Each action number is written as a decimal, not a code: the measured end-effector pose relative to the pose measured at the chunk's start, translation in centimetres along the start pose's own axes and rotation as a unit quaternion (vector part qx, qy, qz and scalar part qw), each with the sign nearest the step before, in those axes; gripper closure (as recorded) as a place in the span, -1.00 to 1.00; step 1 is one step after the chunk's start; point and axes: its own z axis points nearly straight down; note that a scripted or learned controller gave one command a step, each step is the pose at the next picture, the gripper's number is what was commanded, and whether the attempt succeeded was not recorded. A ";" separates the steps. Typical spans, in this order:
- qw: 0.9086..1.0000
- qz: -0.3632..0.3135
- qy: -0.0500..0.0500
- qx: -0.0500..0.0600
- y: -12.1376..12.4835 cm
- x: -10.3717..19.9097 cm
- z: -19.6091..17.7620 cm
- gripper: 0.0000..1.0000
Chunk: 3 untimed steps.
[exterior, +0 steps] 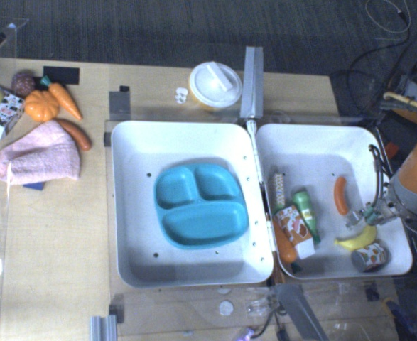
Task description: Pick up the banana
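We look down on two white bins side by side. The left bin (133, 190) carries a blue divided tray (199, 204) in its middle. The right bin (315, 144) is the busy one: along its left wall we see a small packet (278, 188), a green bottle (305, 209), a printed carton (294, 227) and an orange piece (285, 247) below it, while a small red sausage (341, 194) lies right of centre. Down in the lower right corner, the banana (358, 239) lies flat, with a can (370, 256) just below it. The gripper (369, 216) sits right above the banana's upper end, and we cannot tell how far it is open or whether it has hold of anything.
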 end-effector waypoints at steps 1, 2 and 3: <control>0.994 -0.111 0.001 0.002 -0.4 0.0 0.9 1.00; 0.977 -0.212 -0.003 0.001 1.3 4.4 0.8 1.00; 0.924 -0.381 0.003 0.001 -0.2 0.3 0.8 1.00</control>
